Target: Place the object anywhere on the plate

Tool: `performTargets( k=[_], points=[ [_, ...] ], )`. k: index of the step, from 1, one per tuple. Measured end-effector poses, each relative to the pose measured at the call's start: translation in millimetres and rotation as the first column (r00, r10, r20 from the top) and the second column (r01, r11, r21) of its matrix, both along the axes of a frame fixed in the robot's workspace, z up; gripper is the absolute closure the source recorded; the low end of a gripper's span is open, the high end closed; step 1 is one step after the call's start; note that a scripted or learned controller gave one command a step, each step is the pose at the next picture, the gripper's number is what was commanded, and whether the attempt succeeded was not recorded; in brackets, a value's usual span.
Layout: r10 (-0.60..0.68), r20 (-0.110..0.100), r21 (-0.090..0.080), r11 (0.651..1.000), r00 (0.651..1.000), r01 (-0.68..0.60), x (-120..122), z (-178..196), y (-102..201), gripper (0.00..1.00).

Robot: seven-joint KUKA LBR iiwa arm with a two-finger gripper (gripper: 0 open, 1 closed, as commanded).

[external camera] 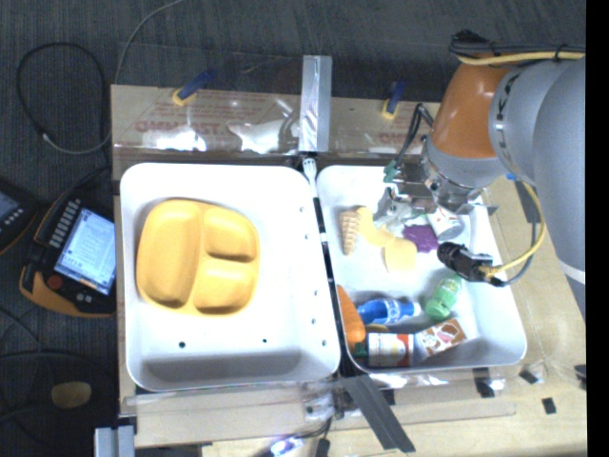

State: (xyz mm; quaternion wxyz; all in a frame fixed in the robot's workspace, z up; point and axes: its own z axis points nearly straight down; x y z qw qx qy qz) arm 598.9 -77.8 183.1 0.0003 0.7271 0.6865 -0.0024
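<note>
A yellow divided plate [197,255] lies in the left bin [143,355]. My gripper [402,206] hangs low over the upper middle of the right bin [504,336], just above a pale yellow wedge [398,250] and a purple object [422,234]. A ribbed beige cone-like piece [351,228] lies just left of the gripper. The gripper's body hides what lies directly under it.
The lower part of the right bin holds a green object [442,298], a blue bottle [387,309], an orange carrot-like piece [350,320] and a red-labelled bottle [414,343]. A yellow cable [519,260] loops from the wrist. A handheld pendant [76,250] lies left of the bench.
</note>
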Motion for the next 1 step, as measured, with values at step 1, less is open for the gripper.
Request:
performTargets(
  k=[1],
  points=[
    [0.037,0.001,0.002,0.999,0.999,-0.037,59.1,0.0,30.8,1.00]
  ],
)
